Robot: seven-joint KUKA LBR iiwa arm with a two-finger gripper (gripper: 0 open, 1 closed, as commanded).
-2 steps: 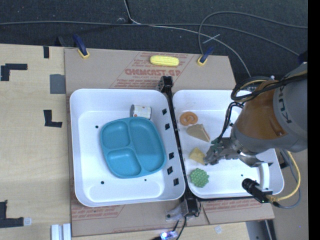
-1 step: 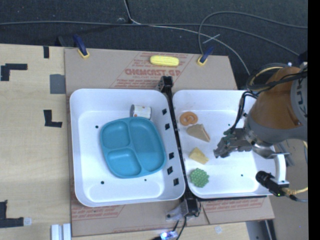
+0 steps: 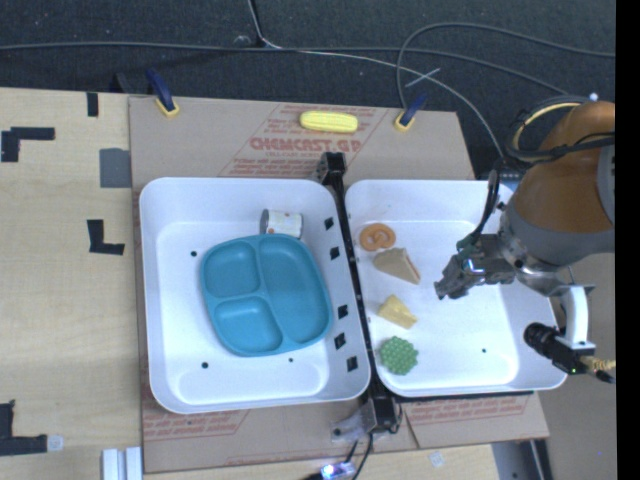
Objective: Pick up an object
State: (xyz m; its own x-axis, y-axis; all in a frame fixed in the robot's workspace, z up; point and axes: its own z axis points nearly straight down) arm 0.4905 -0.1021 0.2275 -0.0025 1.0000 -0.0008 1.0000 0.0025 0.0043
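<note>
The claw (image 3: 447,286) hangs over the right bin (image 3: 500,368), near the wedge (image 3: 398,265), its grip impossible to tell.

left white bin (image 3: 160,298) | blue divided plate (image 3: 265,296) lying inside it | small white cup (image 3: 283,223) tipped over inside it, just beyond the plate | yellow corn cob (image 3: 328,121) on cardboard (image 3: 200,138) beyond the bin | black cables (image 3: 300,43) farther back
</note>
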